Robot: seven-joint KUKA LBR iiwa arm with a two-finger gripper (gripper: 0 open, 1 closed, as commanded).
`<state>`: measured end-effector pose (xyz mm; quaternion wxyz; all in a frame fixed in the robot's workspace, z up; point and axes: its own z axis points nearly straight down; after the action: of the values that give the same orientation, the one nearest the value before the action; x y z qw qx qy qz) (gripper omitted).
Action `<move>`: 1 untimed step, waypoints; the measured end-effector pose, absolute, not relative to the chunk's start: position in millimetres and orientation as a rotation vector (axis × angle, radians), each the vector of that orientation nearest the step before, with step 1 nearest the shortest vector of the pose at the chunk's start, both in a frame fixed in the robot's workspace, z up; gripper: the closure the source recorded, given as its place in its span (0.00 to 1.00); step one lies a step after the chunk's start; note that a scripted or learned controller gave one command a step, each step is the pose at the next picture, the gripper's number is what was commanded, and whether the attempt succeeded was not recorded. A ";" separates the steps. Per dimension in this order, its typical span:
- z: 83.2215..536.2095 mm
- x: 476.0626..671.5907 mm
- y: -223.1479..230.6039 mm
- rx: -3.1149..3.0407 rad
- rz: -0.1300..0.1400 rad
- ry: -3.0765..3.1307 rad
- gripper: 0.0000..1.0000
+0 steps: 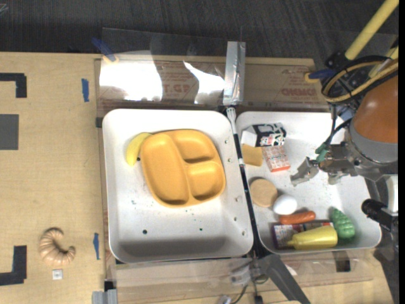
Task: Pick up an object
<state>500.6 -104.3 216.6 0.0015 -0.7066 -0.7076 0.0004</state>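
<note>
We're looking down on a tan bench (44,170), black tape marks (14,85) along its left edge and short blue tape strips (85,89) near the bins. Beyond the far edge we see dark grey carpeted floor (190,5). A clear plastic sheet (164,75) over brown cardboard (278,81) catches a bright glare at the bench's back edge.

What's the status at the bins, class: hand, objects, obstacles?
Hand over the right bin, nothing between its fingers. Egg, carrot and yellow bottle lie below it. Yellow tray fills left bin.
</note>
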 end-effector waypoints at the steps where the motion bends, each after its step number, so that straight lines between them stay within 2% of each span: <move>1: 111.0 540.8 -92.5 -2.322 0.004 -2.109 0.00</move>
<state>540.8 -92.5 111.0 0.0023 -0.7401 -0.6724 0.0014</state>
